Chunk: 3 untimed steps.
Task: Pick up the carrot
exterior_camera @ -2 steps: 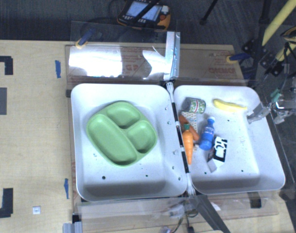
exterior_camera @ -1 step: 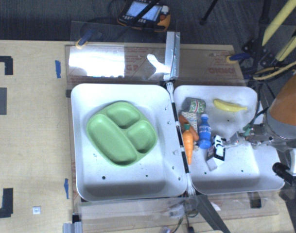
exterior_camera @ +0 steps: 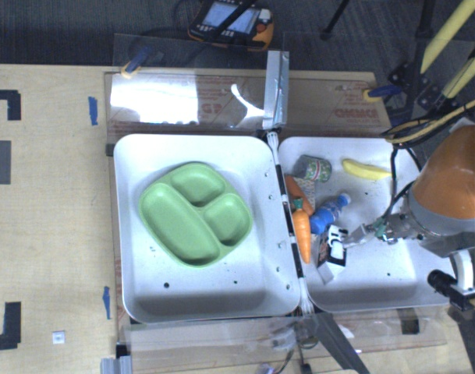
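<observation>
While the carrot (exterior_camera: 301,236) is lying at lower centre, looking light, stiff and smooth, its thick middle is offering the best hold; the claw (exterior_camera: 338,248) state cannot be told.

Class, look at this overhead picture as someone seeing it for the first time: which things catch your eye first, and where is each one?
The big pale green divided plate sits in the left white bin. In the right white bin, the orange carrot lies along the left wall, beside a blue bottle, with a yellow banana near the far side. The grey arm's gripper reaches in from the right, close to the carrot.
</observation>
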{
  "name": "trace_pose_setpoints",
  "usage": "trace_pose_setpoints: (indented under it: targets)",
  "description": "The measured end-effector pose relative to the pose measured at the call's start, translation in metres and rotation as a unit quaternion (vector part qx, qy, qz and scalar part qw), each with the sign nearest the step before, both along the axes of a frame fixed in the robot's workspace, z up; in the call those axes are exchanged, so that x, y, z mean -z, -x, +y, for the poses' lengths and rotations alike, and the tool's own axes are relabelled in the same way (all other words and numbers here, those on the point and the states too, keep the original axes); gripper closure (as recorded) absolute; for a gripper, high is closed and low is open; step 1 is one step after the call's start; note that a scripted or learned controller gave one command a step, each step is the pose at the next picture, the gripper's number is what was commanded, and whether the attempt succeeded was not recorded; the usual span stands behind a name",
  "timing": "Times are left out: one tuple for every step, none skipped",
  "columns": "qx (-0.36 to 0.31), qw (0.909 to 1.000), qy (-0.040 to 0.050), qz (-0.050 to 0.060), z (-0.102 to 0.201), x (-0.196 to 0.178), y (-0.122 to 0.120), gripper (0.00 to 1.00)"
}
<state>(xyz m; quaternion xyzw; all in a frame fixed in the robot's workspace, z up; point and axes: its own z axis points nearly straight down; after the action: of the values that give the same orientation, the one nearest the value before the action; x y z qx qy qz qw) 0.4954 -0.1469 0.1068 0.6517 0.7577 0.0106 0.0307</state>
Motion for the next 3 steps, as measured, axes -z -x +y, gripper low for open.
trace_pose_setpoints:
  targets:
    - [-0.103,0.9946,0.0055,0.000,0.023,-0.001,-0.002,0.00]
    - [-0.105,0.9945,0.0018,0.005,0.025,-0.012,0.000,1.00]
    - [-0.180,0.9832,-0.0039,0.028,0.043,0.019,0.014,1.00]
